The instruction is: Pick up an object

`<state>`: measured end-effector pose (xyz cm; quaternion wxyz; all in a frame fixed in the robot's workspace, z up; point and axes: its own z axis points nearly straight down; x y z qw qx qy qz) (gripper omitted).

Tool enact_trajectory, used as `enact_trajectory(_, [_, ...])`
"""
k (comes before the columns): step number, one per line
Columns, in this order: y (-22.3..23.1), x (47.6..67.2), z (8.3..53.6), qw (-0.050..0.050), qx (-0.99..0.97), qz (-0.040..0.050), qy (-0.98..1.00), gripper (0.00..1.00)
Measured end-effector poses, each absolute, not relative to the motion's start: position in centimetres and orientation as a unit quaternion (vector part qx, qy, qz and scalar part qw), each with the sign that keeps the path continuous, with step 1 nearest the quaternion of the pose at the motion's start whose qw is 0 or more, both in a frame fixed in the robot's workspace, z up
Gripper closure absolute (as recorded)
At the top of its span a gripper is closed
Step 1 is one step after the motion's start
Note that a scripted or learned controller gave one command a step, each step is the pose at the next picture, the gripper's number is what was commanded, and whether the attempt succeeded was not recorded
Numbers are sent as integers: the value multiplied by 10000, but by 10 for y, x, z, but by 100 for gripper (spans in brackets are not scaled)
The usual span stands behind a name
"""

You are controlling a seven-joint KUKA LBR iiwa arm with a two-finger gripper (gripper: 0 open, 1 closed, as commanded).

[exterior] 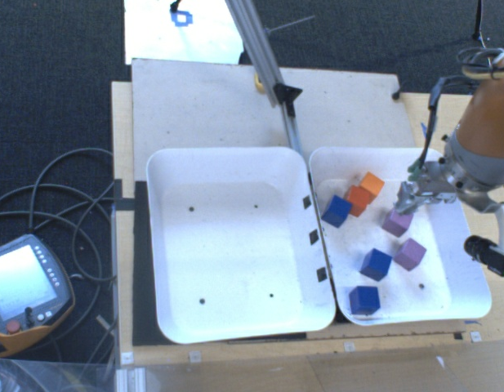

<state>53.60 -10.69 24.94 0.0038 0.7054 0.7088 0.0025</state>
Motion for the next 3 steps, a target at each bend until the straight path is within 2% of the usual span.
enact_trajectory(2, [-5,583,247,17,7033,18,7108,100])
enact_trajectory(3, [44,597,233,1,7032,13,7109,100])
